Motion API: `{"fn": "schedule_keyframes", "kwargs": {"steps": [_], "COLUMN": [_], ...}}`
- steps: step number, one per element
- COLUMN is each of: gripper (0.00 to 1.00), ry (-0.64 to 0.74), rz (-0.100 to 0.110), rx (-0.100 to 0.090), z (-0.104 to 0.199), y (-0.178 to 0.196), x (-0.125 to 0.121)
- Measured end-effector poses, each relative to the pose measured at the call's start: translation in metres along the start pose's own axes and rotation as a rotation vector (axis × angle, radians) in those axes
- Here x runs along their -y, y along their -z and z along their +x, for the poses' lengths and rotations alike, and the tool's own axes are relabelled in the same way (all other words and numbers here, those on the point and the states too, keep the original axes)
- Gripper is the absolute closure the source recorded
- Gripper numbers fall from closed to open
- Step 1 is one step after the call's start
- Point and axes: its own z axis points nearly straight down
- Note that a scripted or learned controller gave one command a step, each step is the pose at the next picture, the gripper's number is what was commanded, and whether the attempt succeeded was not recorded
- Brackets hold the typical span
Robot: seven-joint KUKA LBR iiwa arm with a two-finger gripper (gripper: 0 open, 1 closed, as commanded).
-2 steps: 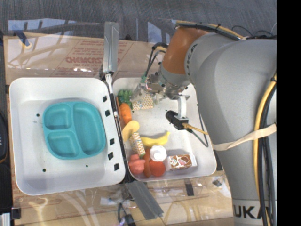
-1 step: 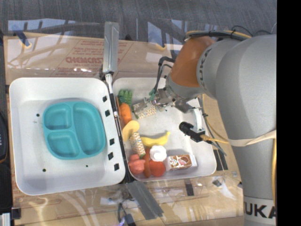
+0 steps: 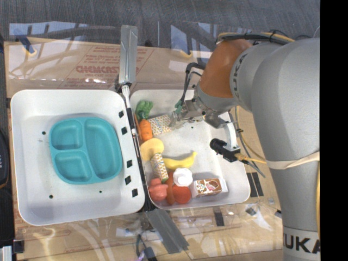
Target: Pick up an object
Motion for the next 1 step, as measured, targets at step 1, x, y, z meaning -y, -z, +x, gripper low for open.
{"fn": "schedule_keyframes", "kwargs": {"steps": [1], "gripper": [0.0], "ry": [0.0], "rz": [0.0], "rx": [0.0], "z": [0.0], "y": [-0.0001], "x": [0.0001]}}
